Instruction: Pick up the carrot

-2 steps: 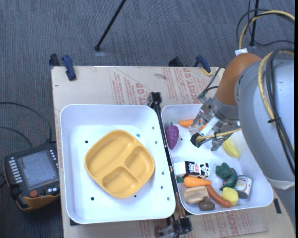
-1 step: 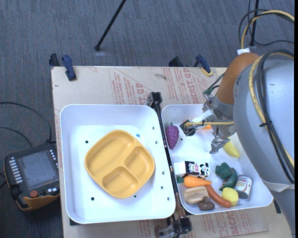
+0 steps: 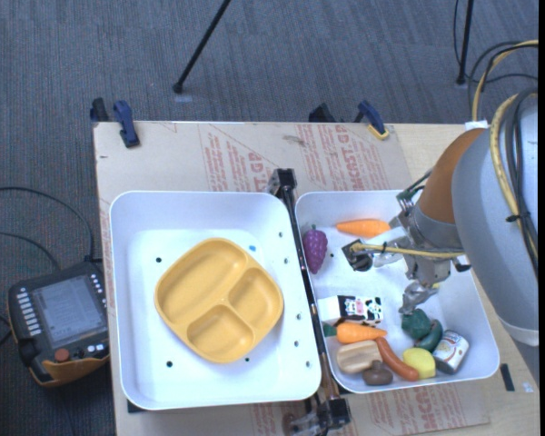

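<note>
Left bin (image 3: pixel 127 334): we see a yellow divided plate (image 3: pixel 219 299) at its middle.
Right bin (image 3: pixel 483 334): purple grapes (image 3: pixel 315 247) by its left wall.

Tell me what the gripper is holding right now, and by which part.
Nothing is held. The gripper hangs over the right bin just above a dark green vegetable, with nothing between its fingers. One carrot lies apart, near the bin's far wall.

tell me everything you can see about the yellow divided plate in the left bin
The yellow plate looks like smooth moulded plastic, a rounded square with raised ridges splitting it into three wells: one long well along its upper left and two smaller ones toward the lower right. It lies flat and right way up, turned at an angle to the left bin, roughly in the middle of the bin's white floor. Only that floor touches it.
</note>
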`<state>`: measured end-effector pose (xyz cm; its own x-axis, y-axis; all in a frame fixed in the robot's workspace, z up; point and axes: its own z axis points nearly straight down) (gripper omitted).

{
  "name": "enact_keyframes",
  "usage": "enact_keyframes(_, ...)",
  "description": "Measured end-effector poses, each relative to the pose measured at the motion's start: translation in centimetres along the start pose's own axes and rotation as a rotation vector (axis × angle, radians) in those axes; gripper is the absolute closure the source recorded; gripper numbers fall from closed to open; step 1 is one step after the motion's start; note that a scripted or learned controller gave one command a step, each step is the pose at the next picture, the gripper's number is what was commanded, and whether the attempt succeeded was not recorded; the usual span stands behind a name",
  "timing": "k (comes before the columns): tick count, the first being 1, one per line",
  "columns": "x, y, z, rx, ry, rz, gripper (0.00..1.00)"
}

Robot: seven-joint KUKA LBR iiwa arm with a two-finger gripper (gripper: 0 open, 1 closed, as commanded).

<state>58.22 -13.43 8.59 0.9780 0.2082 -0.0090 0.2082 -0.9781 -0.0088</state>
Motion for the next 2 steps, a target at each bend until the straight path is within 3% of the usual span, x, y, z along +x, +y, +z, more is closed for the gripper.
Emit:
enact_keyframes(1, 4.0, -0.6, -0.1, 0.001, 0.003, -0.001, 0.0)
enact_keyframes(2, -2.9, -1.8, 0.1, 0.002, -0.001, -0.141, 0.0)
